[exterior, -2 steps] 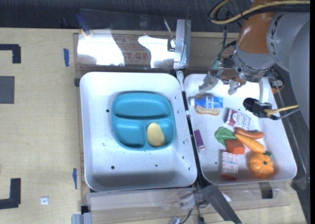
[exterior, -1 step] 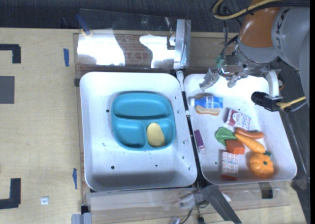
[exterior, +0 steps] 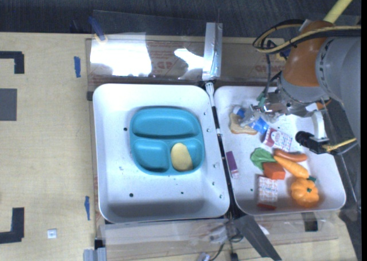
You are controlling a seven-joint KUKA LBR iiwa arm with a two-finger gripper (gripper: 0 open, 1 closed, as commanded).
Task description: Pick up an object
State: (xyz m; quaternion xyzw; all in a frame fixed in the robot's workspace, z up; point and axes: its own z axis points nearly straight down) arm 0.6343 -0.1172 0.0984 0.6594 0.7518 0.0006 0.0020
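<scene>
Over the right white plastic bin I see the metal two-finger gripper, claw state I cannot tell, just beside a blue crumpled packet, orange toy carrot nearby.

Brightness: even, fairly bright overhead light.
Glare: strong white patch on the clear panel at upper centre.
Shadows: soft, under the blue tray.
Sharpness: slightly soft overall, small items blurry.
</scene>
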